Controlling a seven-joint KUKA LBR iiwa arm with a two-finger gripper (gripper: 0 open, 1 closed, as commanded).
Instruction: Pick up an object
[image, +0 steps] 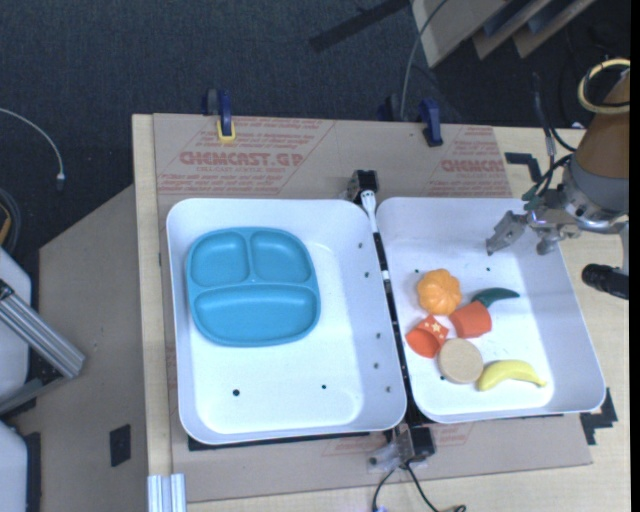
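Cardboard sheeting (300, 150), brown and printed in red with "CHEMCAST G.P" in repeated lines, is lying under both bins and is being held at its far edge by two blue clamps (222, 110). Sitting on its left half is a shallow white plastic bin (345, 400), and inside this bin, toward its far left, a light blue three-compartment plastic plate (254, 286) is lying flat with its two small sections on the far side and its one long section on the near side. A black hinge strip (381, 270) is running between the two bins. To the right, a second shallow white plastic bin (570, 330) is holding a cluster of toy foods in its near half: a red strawberry-like piece (427, 336) at the left, an orange pumpkin-shaped toy (438, 290) just beyond it, a round beige disc (461, 360) on the near side, an orange-red block (472, 320) touching the disc's far edge, a dark green curved piece (495, 296) beside that block, and a yellow plastic banana (510, 375) lying at the near right. Above the far right part of this bin, well apart from the toys, the grey two-finger gripper (520, 233) is hanging with its fingers spread apart and nothing between them.
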